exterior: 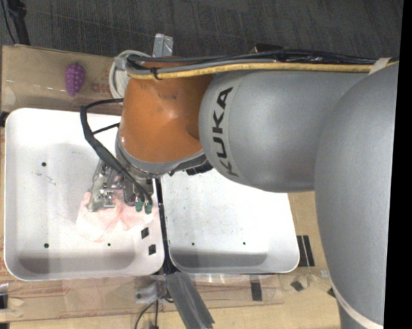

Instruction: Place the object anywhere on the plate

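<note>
A pale pink plate (pixel 96 224) lies in the left white bin (pixel 31 184), toward that bin's right side. My gripper (pixel 112 193) hangs right over the plate's upper edge, reaching down from the orange wrist band (pixel 156 119). Its metal body hides part of the plate. Whether any object is in the gripper is hidden. A small purple grape-like object (pixel 75 78) lies on the cardboard bench top above the left bin, outside both bins and well away from the gripper.
The right white bin (pixel 228 252) sits beside the left one, mostly under the big grey arm (pixel 300 110). Black cables (pixel 90 129) loop from the wrist over the left bin. Brown cardboard (pixel 31 66) edges the bins.
</note>
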You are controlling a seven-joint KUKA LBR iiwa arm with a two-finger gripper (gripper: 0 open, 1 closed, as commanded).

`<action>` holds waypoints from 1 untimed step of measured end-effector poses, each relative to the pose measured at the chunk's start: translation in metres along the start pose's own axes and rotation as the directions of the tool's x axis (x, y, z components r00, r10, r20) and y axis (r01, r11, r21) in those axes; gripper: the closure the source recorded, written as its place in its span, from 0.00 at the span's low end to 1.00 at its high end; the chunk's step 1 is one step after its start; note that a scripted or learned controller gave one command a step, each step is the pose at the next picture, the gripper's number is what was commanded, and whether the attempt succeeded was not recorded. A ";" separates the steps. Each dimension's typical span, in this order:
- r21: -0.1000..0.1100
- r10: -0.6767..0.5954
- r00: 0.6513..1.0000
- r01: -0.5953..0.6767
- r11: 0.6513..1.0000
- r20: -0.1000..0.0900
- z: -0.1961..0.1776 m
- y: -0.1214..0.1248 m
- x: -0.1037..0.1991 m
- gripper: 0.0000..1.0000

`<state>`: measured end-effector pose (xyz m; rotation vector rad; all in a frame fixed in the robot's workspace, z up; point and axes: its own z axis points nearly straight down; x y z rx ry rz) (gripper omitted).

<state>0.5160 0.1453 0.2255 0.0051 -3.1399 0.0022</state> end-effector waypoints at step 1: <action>-0.001 0.000 1.000 0.000 1.000 0.001 0.000 0.000 0.000 0.00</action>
